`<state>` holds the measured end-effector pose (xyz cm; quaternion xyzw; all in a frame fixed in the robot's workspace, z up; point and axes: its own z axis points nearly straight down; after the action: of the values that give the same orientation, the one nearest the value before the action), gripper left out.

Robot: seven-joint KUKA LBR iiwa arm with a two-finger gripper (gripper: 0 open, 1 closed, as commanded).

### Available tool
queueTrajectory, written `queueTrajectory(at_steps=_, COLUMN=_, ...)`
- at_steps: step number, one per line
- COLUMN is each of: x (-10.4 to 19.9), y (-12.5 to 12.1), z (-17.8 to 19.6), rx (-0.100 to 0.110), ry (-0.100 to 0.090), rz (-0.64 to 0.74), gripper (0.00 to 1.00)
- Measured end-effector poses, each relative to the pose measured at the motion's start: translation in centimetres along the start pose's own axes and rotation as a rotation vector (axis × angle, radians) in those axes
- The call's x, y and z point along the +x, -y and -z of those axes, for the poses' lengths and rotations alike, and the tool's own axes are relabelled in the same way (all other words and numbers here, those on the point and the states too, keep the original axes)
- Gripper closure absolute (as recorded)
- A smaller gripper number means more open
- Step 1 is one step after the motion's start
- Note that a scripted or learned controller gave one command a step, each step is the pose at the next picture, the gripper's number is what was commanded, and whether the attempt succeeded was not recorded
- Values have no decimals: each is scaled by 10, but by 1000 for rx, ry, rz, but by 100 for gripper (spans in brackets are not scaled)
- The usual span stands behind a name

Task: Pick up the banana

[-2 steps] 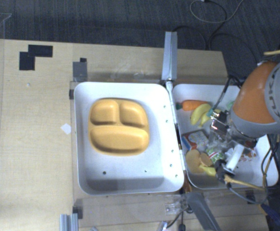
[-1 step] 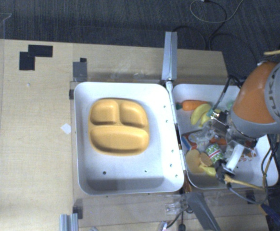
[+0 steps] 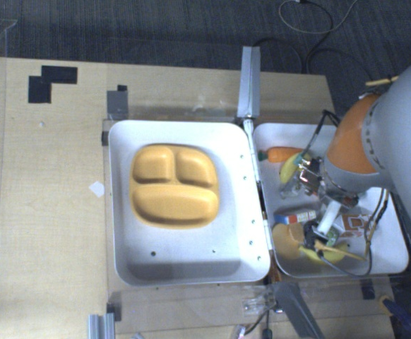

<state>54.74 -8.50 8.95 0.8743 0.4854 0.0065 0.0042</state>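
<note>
The banana [image 3: 290,167], short and yellow with a greenish tip, lies in the back left part of the right bin [image 3: 396,260], just in front of an orange carrot [image 3: 284,154]. My gripper [image 3: 304,176] hangs low over that bin, right beside the banana's right side, with the orange-banded wrist behind it to the right. The arm hides the bin's right part.
The left bin [image 3: 121,260] holds a yellow compartment tray [image 3: 174,186]. In the right bin, a yellow cup-like thing [image 3: 288,238] sits at the front left, with a small tube [image 3: 301,218] just behind it and a card [image 3: 352,224] to the right.
</note>
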Motion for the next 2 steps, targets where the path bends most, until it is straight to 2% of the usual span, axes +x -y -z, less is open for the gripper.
queueTrajectory(at_steps=1, x=3, y=-1, z=12, rx=-3, ry=-3, rz=6, gripper=100)
queueTrajectory(at_steps=2, x=3, y=-1, z=12, rx=-3, ry=-3, rz=6, gripper=0)
